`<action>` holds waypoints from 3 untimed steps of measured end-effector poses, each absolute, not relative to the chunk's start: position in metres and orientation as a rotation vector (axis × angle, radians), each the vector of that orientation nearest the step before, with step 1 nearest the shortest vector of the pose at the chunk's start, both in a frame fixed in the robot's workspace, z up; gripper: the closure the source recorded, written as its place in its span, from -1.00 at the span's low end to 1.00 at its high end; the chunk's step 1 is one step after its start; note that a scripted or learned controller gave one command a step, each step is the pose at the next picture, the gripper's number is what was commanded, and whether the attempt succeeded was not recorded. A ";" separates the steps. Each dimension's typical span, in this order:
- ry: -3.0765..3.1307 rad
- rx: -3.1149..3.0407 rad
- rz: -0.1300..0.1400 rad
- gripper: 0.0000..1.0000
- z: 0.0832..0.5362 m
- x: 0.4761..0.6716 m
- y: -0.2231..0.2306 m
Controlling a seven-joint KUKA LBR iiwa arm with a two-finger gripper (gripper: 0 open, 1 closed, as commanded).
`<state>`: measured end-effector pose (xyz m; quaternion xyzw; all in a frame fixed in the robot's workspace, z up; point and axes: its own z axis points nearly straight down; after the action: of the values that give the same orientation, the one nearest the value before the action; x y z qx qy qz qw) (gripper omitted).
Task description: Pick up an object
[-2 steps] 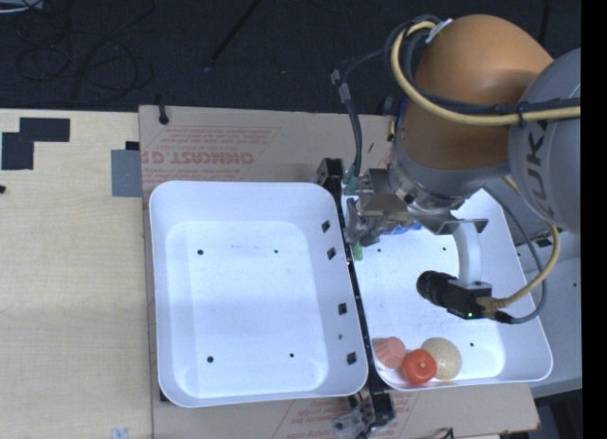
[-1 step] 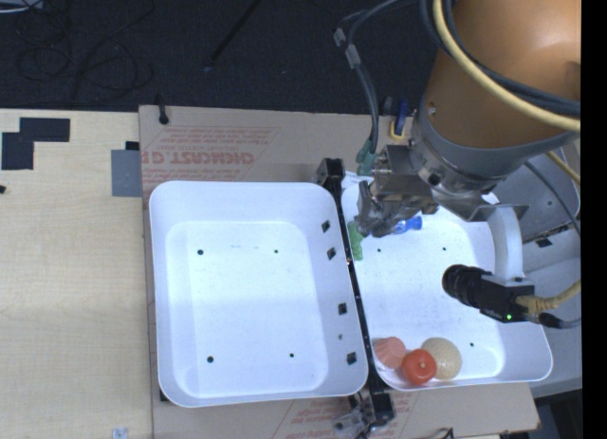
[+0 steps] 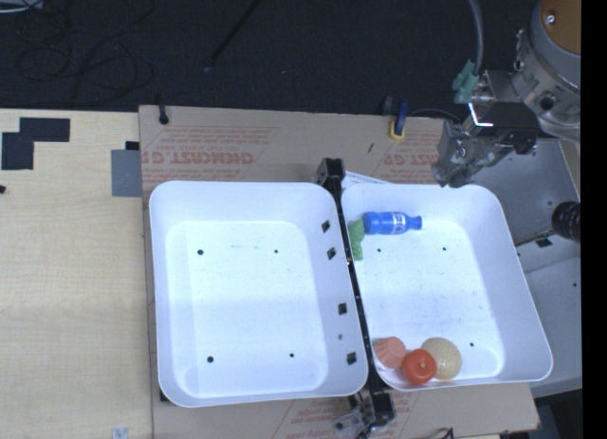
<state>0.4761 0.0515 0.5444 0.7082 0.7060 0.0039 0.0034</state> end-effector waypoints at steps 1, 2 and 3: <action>2.229 2.230 -0.026 1.00 0.312 0.485 0.061; 2.223 2.227 -0.011 1.00 0.329 0.486 0.059; 2.216 2.216 0.015 1.00 0.459 0.476 0.038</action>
<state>0.4762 0.0383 0.4588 0.7070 0.7072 0.0047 0.0039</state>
